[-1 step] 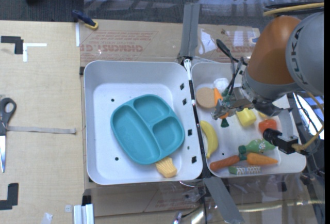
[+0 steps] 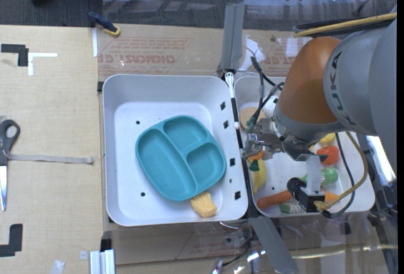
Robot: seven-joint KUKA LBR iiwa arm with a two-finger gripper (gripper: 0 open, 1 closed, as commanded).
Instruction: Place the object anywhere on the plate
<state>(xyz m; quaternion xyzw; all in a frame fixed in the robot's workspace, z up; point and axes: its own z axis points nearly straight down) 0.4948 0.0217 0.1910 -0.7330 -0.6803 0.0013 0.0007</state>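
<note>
A pale wooden bench (image 2: 50,203) sits before dark grey carpet, with flattened cardboard under two shallow white plastic bins. Scissors (image 2: 6,159) lie at the bench's left edge. The left bin (image 2: 117,159), smooth and round-cornered, holds a glossy teal plate (image 2: 180,158) divided into three compartments, lying tilted on the bin floor. A small yellow ridged object (image 2: 204,205), corn-like in texture, rests just beside the plate's lower rim, touching or nearly touching it, not on the plate.

The right bin (image 2: 360,200) is crowded with small toy foods: an orange carrot shape (image 2: 274,199), a yellow piece (image 2: 257,176), a red-orange piece (image 2: 329,154) and a green one (image 2: 329,175). The grey arm, with its broad orange band (image 2: 309,83), hangs over this bin. The gripper (image 2: 255,146) points toward the bin's left wall among cables; whether it is open or closed cannot be told.
</note>
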